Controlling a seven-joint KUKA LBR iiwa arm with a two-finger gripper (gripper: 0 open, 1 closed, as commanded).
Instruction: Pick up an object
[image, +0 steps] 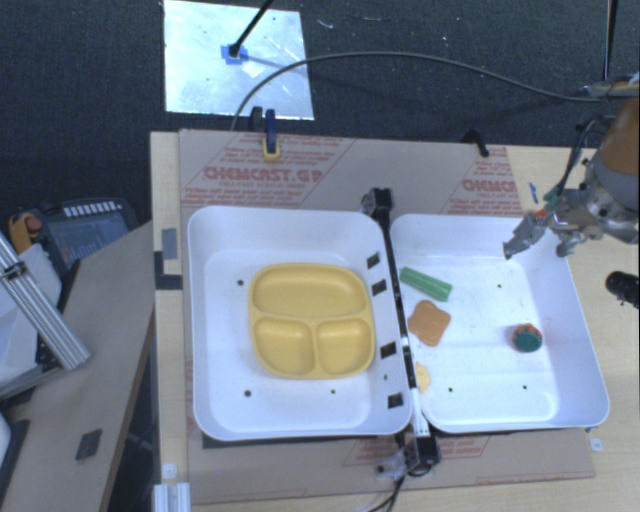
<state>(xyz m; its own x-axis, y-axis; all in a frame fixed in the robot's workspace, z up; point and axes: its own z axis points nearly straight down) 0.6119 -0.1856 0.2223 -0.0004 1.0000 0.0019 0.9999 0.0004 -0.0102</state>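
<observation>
The right bin (575, 300) holds a green bar (426, 283), an orange flat piece (429, 323) just below it, and a small green and red ball (527, 338) towards the right wall. A small yellow bit (422, 377) lies by the divider. My gripper (538, 243) hangs over the bin's far right corner, well apart from all of these. Its two fingers are spread open with nothing between them.
The left bin (215, 250) carries a yellow sectioned tray (310, 320) in its middle. A black divider rail (390, 300) runs between the bins. Cables cross the dark floor behind the bench, and a control pendant (85, 235) sits at the left.
</observation>
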